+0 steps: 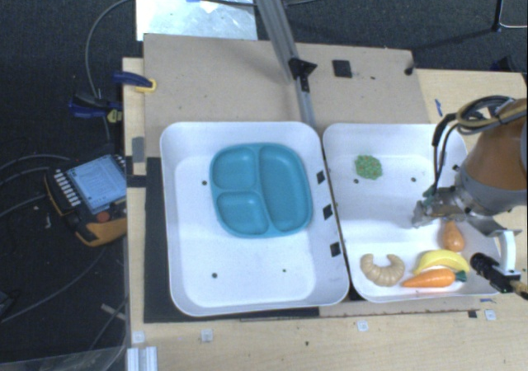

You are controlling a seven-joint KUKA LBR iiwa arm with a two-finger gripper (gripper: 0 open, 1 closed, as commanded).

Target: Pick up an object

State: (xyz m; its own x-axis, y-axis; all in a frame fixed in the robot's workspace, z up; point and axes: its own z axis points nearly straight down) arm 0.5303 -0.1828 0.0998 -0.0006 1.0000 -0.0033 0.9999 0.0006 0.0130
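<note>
fingers (pixel 435 211) hidden, arm (pixel 495 165) partly cropped

Two white bins are sitting side by side: the left bin (pixel 186 279) and the right bin (pixel 388 196). One blue divided plate (pixel 261 189) is lying in the left. One green clump (pixel 368 166), one croissant (pixel 383 269), one banana (pixel 441 260), one carrot (pixel 430 279) and one orange piece (pixel 451 236) are lying in the right.
</note>
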